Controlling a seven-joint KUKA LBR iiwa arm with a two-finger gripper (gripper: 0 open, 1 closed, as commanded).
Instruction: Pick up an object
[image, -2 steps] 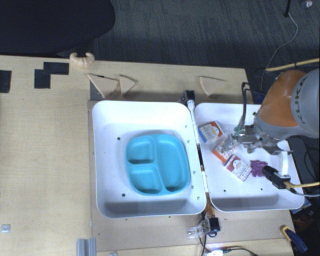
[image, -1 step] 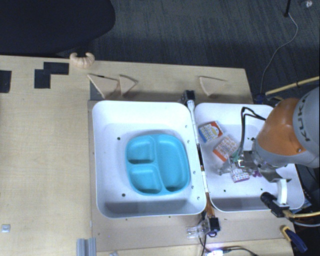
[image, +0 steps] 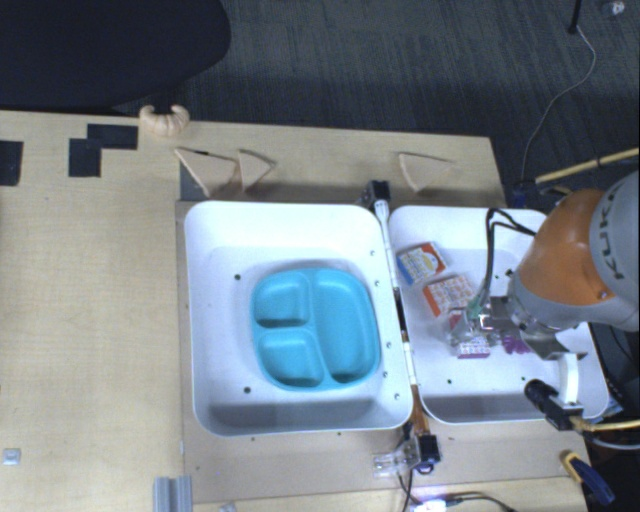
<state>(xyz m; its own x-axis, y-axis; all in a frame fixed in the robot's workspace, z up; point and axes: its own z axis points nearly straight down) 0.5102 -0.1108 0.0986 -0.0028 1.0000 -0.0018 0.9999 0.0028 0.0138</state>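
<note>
We are looking down on the counter (image: 90, 330) with two white bins side by side. The left bin (image: 215, 300) is holding a blue divided tray (image: 315, 325). The right bin (image: 560, 405) is holding the candidates for picking: a small packet with a blue and orange face (image: 420, 262) toward eleven o'clock of that bin, a red-orange packet (image: 447, 294) just beside it at its five o'clock, and a small pinkish item (image: 470, 345) near the bin's middle.

The arm (image: 570, 265) is reaching in from three o'clock, and the pincer (image: 482, 322) is hanging right over the pinkish item. We cannot tell whether it is spread or pressed together, nor whether anything is sitting between its tips.

We are judging the risks as these: the items are lying flat and crowded, so a descent could be nudging the red-orange packet aside or closing on two things at once. The pinkish item looks thin and may be slipping out. A purple scrap (image: 515, 345) at the pincer's three o'clock could also be getting caught.
</note>
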